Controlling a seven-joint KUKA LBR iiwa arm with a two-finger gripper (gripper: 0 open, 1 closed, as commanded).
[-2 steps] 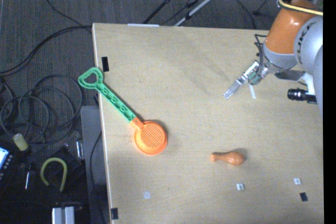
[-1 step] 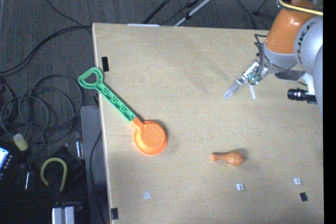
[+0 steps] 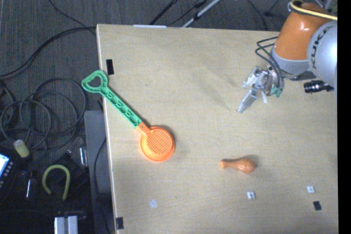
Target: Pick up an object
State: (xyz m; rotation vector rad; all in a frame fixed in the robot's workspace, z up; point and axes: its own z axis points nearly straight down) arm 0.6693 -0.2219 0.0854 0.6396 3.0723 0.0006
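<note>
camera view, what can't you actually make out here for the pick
- Gripper: small and blurred in the camera view; finger opening unclear.
- Arm: cut off by the right edge.
- Small dark and white marks on the bench: too small to identify.
- Orange drumstick-shaped toy: too small to identify.

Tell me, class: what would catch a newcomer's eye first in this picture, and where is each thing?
The green-handled strainer with its orange mesh head lies slantwise at the left of the tan bench top. The arm's orange band glows at upper right, with the end effector hanging below it over bare surface. A small orange drumstick-shaped toy lies near the bottom centre, apart from both.
</note>
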